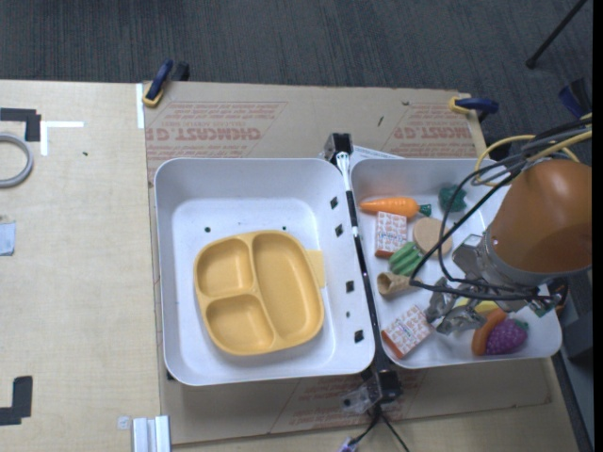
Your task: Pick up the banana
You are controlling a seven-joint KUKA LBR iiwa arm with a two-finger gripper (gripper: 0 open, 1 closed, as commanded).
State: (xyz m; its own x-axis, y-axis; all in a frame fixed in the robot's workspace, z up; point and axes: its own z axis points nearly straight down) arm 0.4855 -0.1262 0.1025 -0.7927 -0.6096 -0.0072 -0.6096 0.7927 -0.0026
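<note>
- While the arm (542, 219) hangs over the right bin (429, 172), its gripper (459, 316) sits low among the toys; can't tell how the jaws stand.
- Banana (487, 306): just a yellow sliver peeking out beside the gripper, mostly hidden under the wrist.
- Left bin (179, 281) holds a yellow divided plate (258, 292).

Yellow tray (259, 292), orange carrot (388, 205), purple grapes (507, 337), white bins (179, 281).

The arm (542, 219) reaches in from the right, orange band uppermost, its gripper (459, 316) pointing down-left and low.
</note>
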